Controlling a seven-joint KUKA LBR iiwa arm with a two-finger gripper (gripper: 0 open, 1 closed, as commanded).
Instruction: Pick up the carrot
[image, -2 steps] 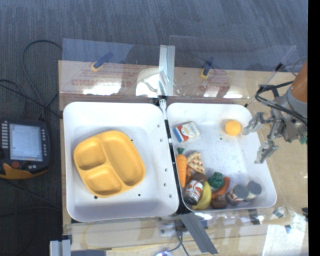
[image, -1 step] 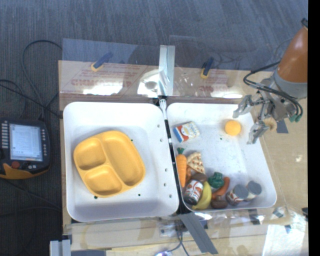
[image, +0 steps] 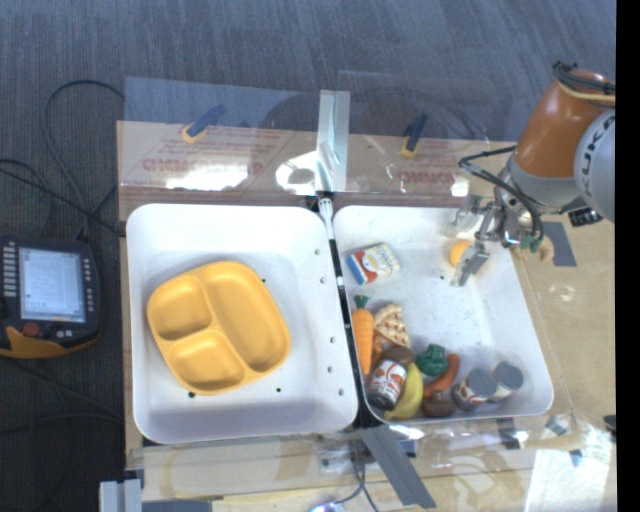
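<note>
Toy food (image: 432, 378) crowds the right bin's (image: 520, 310) near corner; the carrot (image: 362, 338) lies beside it along the bin's left wall, long axis running near-to-far. Gripper (image: 478, 245) hovers at the far right corner, well apart; jaw state cannot be determined.

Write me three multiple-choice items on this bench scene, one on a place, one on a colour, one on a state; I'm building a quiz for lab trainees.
1. Where does the carrot lie?
A. On the yellow tray
B. In the right bin, along its left wall
C. On the floor

2. What colour is the divided tray in the left bin?
A. Yellow
B. Blue
C. Red

3. Where is the claw relative to the carrot?
A. Closed around it
B. Touching its tip
C. Apart from it, near the right bin's upper right corner

Answers:
1 B, it lies beside the divider.
2 A, the tray is plainly yellow.
3 C, bare bin floor separates them.
</note>
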